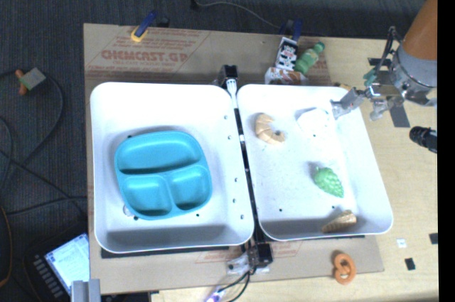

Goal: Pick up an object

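Camera view: gripper [346,101] over right bin's [370,151] far right corner, finger state cannot tell, no object visibly held; green toy [328,180] lies in that bin, pastry [268,128] near divider

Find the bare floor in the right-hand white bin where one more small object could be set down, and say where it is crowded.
In the right white bin, the left-centre floor is bare, bordered by the tan croissant-shaped toy above and the green bumpy toy to its right. The far right corner is crowded: the gripper hovers by a white object. A tan piece occupies the near right rim.
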Controlling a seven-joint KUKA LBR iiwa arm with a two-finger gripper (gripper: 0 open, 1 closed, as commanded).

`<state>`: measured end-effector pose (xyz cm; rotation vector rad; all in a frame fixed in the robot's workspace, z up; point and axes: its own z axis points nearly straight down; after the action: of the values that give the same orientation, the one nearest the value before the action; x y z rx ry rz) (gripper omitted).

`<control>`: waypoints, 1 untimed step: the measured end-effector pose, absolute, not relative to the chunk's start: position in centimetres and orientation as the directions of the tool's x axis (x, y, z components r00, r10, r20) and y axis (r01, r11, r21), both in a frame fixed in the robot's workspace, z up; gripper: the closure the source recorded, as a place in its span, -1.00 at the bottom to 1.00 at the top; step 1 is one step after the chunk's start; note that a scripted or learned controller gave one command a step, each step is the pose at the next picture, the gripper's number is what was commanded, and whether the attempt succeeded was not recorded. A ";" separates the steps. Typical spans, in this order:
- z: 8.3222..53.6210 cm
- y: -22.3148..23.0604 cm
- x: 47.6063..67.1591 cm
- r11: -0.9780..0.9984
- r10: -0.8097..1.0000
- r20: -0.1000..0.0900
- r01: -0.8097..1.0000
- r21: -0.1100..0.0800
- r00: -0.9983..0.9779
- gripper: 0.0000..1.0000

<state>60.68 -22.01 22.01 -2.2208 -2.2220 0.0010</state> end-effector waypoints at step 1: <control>10.8 -21.3 64.9 0.005 1.000 0.002 1.000 0.018 -0.005 -1.00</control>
<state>64.88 -21.28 10.77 -2.2239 -2.2346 -0.0221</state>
